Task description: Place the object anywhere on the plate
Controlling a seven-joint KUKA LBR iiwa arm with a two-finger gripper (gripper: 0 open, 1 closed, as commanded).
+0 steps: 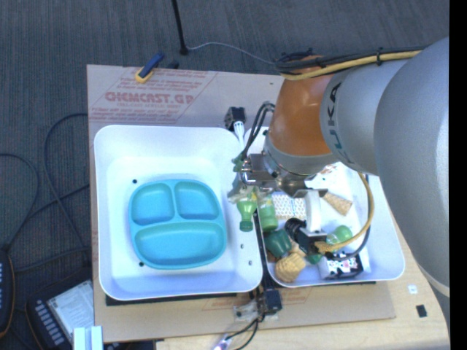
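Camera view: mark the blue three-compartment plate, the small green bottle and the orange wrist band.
Blue three-compartment plastic plate (177,245), camera view, floor of its large lower compartment.
Small green bottle (246,214), camera view, middle of its body.
Orange band above the wrist (300,119), camera view, centre of the orange surface.

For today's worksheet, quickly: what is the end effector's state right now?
End effector: cannot be told; it hangs low by a green bottle at the right bin's left edge.

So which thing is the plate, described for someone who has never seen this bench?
Of the two white bins, take the left bin, away from the arm. The plate lies flat in its middle: a light blue rounded tray with three compartments, two small above one long, unlike the small mixed toys crowding the right bin.
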